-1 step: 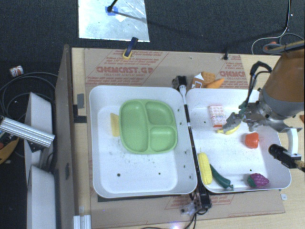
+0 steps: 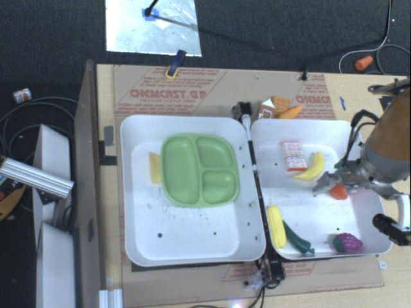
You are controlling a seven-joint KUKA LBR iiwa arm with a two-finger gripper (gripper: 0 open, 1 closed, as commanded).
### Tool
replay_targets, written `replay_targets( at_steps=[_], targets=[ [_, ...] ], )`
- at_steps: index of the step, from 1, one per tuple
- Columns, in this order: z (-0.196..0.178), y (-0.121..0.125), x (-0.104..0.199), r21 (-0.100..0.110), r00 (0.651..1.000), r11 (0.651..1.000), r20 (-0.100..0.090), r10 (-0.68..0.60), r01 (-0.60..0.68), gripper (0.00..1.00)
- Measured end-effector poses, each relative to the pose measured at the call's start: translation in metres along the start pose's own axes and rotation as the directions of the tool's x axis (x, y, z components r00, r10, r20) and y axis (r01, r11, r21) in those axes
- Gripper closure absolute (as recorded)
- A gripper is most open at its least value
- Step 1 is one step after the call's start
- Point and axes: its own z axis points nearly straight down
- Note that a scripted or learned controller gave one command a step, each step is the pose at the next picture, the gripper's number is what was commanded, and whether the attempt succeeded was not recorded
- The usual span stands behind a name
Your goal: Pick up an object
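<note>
Toward the right edge of the right bin (image 2: 369,201) we find the gripper (image 2: 329,186), reaching in from the arm (image 2: 392,143) on that side. Its dark tip hangs low over the bin floor, and a small red-orange piece (image 2: 339,194) sits touching it or just under it. We cannot tell whether that piece is pinched or merely lying beside the tip, and we cannot tell how wide the hand stands.

The relation the coming move turns on, as we judge it: the red-orange piece lies right at the tip, slightly toward the bin's near right corner, so it needs almost no travel. The banana (image 2: 311,167) is the next nearest, just beyond the tip toward the bin's far edge, with its long axis slanting from the centre up toward the far right corner. A grasp across it would want the hand turned square to that slant.

Farther off, the corn cob (image 2: 276,225) lies along the bin's left wall, near its near edge. The purple grapes (image 2: 347,241) sit by the near right corner, and the red-and-white packet (image 2: 293,155) rests just beside the banana
</note>
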Motion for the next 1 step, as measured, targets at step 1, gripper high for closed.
replay_targets(
  at_steps=[1],
  targets=[
    [0.0632, 0.0558, -0.0273, -0.012, 1.000, 1.000, 0.000, -0.010, 0.010, 0.00]
  ],
)
